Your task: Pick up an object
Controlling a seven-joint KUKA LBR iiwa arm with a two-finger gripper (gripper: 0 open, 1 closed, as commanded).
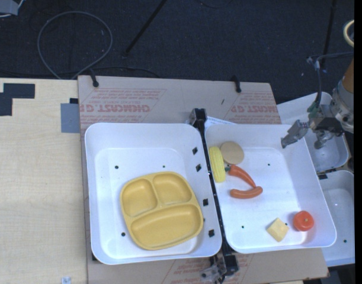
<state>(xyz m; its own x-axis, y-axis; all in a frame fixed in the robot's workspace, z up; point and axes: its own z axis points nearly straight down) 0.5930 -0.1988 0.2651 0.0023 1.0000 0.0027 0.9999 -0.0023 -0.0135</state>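
Gripper (305, 132) hangs over the right bin's (299, 176) far right rim, fingers spread, nothing between them.

Below it the white floor lies bare. Toward the divider sit a tan round disc (232, 152), a ridged yellow corn cob (216, 163), a carrot (242, 174) and a sausage (246, 192); a cheese wedge (278, 229) and tomato (303, 220) occupy the near right corner. The left bin (103, 158) holds a yellow compartment tray (162, 210).

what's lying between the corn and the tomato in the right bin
In the camera view, a hot dog lies between the corn and the tomato, with a carrot just above it. The rest is bare bin floor.
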